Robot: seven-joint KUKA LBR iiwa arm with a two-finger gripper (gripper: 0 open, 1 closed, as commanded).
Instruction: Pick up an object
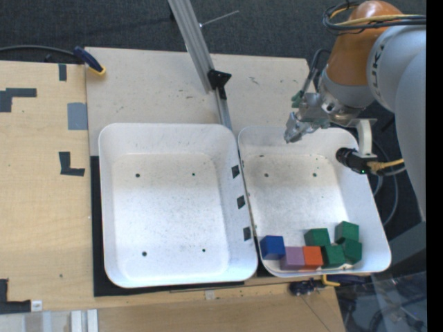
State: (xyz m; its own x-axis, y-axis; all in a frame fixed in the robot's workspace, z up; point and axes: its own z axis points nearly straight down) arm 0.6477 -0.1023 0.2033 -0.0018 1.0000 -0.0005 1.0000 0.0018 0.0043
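While arm leans in from right | claw (293, 133) over right bin's (360, 206) far rim | grip unclear

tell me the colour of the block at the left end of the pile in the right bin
Blue: the block shows clearly in the camera view.

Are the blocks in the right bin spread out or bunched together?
Bunched together: the blue block, purple block, orange block and green blocks crowd the near edge of the right bin.

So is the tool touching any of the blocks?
Apart. The camera view shows the tool at the right bin's far edge, with bare bin floor between it and the blocks clustered at the near edge.
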